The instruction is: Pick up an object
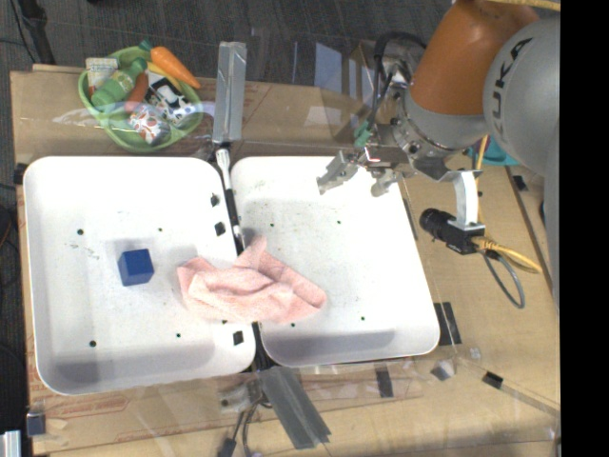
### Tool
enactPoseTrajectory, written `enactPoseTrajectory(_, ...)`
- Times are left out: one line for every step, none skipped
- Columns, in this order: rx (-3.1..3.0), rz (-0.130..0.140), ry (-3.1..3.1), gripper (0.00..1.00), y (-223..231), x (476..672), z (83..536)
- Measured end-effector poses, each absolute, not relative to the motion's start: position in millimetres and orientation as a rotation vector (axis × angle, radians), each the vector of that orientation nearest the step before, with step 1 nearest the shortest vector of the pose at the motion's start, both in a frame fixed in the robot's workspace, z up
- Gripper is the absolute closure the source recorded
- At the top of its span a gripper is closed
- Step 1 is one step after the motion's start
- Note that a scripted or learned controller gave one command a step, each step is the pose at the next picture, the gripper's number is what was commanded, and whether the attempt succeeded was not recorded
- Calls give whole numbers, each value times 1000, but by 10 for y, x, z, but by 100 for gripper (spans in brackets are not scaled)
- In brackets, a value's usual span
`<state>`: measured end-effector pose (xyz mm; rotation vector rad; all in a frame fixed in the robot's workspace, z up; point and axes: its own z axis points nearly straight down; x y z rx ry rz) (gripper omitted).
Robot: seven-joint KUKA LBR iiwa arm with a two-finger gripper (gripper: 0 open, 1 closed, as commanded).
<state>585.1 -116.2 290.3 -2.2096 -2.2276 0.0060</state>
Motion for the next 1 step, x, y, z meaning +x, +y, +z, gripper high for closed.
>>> enactPoseTrajectory(-2257,7,-2178,0,-1187,5719,1268)
